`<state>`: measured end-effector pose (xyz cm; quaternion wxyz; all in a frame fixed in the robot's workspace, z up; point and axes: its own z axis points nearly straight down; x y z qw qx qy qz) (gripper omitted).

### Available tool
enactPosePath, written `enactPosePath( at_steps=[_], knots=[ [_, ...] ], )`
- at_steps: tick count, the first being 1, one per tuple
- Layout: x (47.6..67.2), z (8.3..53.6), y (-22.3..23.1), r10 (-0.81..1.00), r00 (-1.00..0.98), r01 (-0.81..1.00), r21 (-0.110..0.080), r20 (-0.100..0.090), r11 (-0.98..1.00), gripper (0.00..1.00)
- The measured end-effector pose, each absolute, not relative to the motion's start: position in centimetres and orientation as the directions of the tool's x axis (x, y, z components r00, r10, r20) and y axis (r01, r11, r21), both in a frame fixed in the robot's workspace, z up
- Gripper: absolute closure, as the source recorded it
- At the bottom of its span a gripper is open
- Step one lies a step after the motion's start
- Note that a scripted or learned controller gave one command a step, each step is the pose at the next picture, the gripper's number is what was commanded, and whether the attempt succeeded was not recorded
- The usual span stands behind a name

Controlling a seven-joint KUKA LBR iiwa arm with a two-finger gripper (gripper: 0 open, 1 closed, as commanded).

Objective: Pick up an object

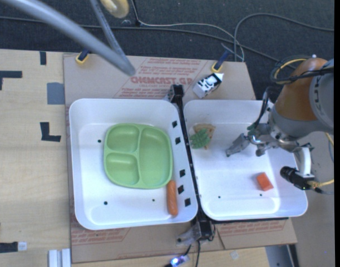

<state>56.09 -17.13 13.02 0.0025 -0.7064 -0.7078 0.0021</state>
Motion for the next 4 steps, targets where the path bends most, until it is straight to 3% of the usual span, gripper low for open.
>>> enactPosePath(
  at_steps=[1,2,3,4],
  knots=[
    [56.1,8.3,-17.1,1.0,-0.002,1.0,0.0,-0.002,0.002,0.0],
    [56.2,9.6,-17.1,1.0,-0.002,1.0,0.003,-0.004,0.002,1.0],
    [55.4,14.6,-17.6,1.0,0.0,1.0,0.002,-0.001,0.0,1.0],
    [55.8,19.0,-18.0,1.0,-0.001,1.0,0.004,-0.001,0.001,1.0]
  ],
)
